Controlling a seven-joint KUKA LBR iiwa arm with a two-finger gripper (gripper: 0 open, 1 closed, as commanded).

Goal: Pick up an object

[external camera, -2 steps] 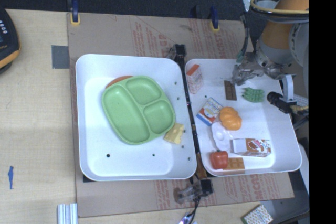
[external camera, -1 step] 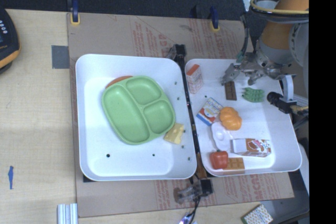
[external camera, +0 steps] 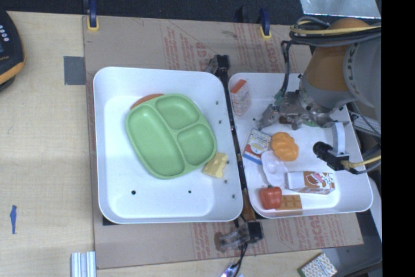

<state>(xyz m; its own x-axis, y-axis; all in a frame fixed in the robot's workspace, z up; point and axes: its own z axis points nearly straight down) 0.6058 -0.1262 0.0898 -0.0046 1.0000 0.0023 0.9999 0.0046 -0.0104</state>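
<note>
Camera view: no target named, so any item in the right bin [external camera: 363,201] counts. Nearest the gripper [external camera: 285,115] is an orange toy [external camera: 284,146], lying mid-bin just below it, apart from it. Nothing sits under the tool itself, bare bin floor there. Whether the pincer is spread or pressed together, cannot tell; the wrist hides it. Nothing visibly held.

Around the orange toy: a small printed packet [external camera: 258,141] just left, touching or nearly so; a clear plastic piece [external camera: 273,167] below; a red toy [external camera: 271,196] and a brown-white snack pack [external camera: 311,181] near the front wall; a small carton [external camera: 240,95] upright at the back left corner. Items lie loose and scattered, likely dumped for random picks.

Left bin [external camera: 110,198]: green divided plate [external camera: 171,134] in the middle, something orange-red under its back edge, yellow block [external camera: 215,166] against its front right rim.

Judgement: approach stage, pick not yet made.
</note>
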